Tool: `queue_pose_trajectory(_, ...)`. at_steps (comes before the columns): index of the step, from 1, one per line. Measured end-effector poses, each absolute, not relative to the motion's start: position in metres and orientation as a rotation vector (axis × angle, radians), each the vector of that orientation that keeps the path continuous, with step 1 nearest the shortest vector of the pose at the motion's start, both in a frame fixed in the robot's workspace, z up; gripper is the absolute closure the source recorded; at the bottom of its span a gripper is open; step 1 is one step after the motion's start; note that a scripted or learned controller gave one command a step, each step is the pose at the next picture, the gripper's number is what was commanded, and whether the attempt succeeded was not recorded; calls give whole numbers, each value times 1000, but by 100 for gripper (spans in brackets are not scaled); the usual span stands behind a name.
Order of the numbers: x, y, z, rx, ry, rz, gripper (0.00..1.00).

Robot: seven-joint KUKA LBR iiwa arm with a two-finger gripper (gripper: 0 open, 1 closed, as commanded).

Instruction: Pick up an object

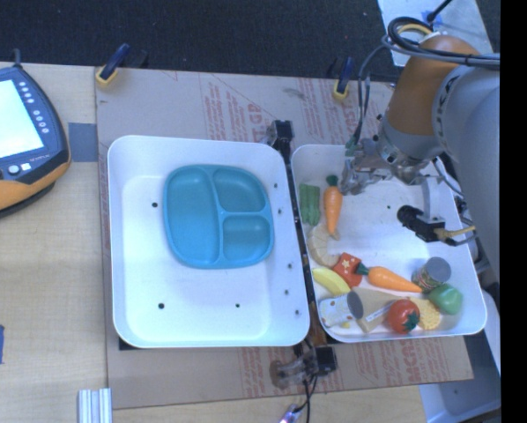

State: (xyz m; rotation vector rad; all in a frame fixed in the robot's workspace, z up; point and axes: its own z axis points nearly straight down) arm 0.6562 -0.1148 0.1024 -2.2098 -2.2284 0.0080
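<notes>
My gripper (359, 176) hangs over the far end of the right bin (382, 227), just right of an orange carrot (332, 211) that lies lengthwise with its green top pointing away. The gripper's tip sits close to the carrot's top, and nothing shows held in it. Left of the carrot lies a green vegetable (309, 203). Toward the near end of the bin sit a second carrot (392, 279), a red piece (347, 264), a yellow banana (330, 280), a tomato (403, 315), a green ball (448, 300) and a small can (435, 272).
The left bin (140, 280) bears a blue divided plate (218, 216). A control tablet (17, 139) rests on the bench at far left. A black part (419, 221) on the arm's cabling hangs over the right bin. Clamps (111, 65) hold the board's far edge.
</notes>
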Motion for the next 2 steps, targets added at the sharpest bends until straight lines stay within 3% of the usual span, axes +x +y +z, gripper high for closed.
queue_pose_trajectory(1, 656, -115, 102, -2209, -2229, 8, 0)
queue_pose_trajectory(2, 648, -123, 92, -2217, -2223, 6, 0)
